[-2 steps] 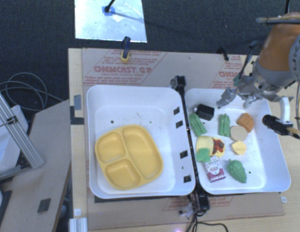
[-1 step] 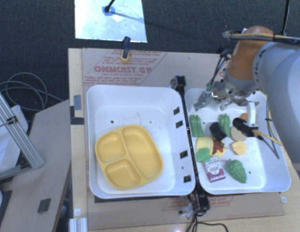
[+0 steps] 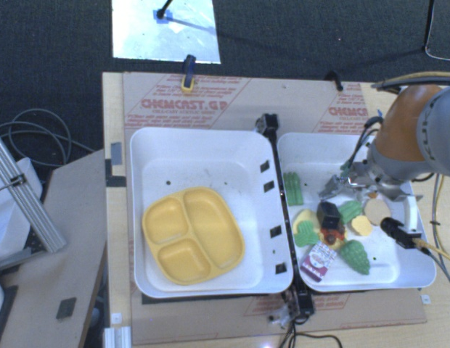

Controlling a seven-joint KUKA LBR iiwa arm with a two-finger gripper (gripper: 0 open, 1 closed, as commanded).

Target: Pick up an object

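The gripper (image 3: 340, 187) hovers low over the right bin (image 3: 312, 151), just above the top edge of the heap of small things; I cannot tell whether it is spread or pressed together, and nothing shows in its grasp.

The objects to pick all lie in that bin: a dark toy (image 3: 330, 220) with orange and red on it, a green leaf piece (image 3: 350, 211) touching its right side, a yellow disc (image 3: 361, 225) just beside the leaf, a yellow lump (image 3: 304, 217) and a green lump (image 3: 307, 233) to the toy's left, a green ridged block (image 3: 292, 188) lying apart near the bin's left wall, a green cone (image 3: 356, 256) and a purple-and-white packet (image 3: 319, 260) towards the front.

The main risk, I judge, is the crowding; the toy, leaf and disc sit so close that a descent there could wedge on two at once, push one aside, or close on nothing; the flat leaf and disc give little to grip, and the packet may slip; a drop aimed at the ridged block could strike the bin wall.

The left bin (image 3: 203, 158) holds a yellow divided plate (image 3: 192, 234), well apart from the gripper and no obstacle; both bins rest on the worktop (image 3: 210, 96).
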